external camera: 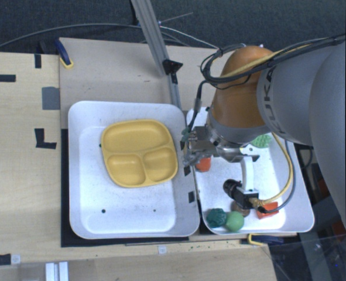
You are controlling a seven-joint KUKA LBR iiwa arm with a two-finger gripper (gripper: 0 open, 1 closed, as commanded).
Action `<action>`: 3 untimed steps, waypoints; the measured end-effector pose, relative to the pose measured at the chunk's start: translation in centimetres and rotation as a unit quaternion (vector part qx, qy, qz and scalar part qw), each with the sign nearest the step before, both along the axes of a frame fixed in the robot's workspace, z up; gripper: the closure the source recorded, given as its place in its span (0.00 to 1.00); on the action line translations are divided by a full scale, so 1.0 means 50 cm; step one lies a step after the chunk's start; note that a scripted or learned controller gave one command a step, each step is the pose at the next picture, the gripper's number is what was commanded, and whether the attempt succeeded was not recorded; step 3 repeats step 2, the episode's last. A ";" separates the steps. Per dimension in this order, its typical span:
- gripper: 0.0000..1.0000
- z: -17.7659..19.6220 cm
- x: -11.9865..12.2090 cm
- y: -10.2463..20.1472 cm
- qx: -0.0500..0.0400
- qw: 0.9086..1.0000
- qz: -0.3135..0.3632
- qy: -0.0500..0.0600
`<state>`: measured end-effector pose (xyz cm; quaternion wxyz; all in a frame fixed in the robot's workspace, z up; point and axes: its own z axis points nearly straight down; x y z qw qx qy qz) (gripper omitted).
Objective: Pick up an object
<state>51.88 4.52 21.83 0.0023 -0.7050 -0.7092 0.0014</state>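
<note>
Left bin (85,215): holds one yellow divided tray (139,152), lying flat toward the far half. Its size and flatness make it, I judge, a poor candidate for my grip.

Right bin (298,218): holds the small items, so I judge my pick belongs here.

My arm (313,75): reaches in from the right, its orange band (243,92) hanging over the right bin's far half and hiding much of the floor beneath.

My gripper (191,151): low at the right bin's left wall, close to the divide between the bins. Whether it is apart or together I cannot tell; the wrist hardware blocks it.

Orange object (203,164): small, just beside my gripper on its near side, close to the same wall. Nearest item to the tool, so I take it as the likely target. Touching or not, I cannot tell.

Dark green ball (216,217): near-left corner of the right bin, well apart from my gripper.

Light green ball (235,221): touching or just beside the dark one.

Green item (261,139): partly under my wrist; shape unclear.

Orange-red piece (267,209): by the cable (288,174), near edge.

Grasp status: nothing seen held.
</note>
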 end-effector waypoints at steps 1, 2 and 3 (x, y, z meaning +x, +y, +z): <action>1.00 -0.004 -0.050 0.103 0.000 1.000 0.001 0.000; 0.00 -0.004 -0.047 0.097 -0.001 1.000 -0.002 -0.001; 0.00 -0.004 -0.047 0.097 -0.001 1.000 -0.002 -0.001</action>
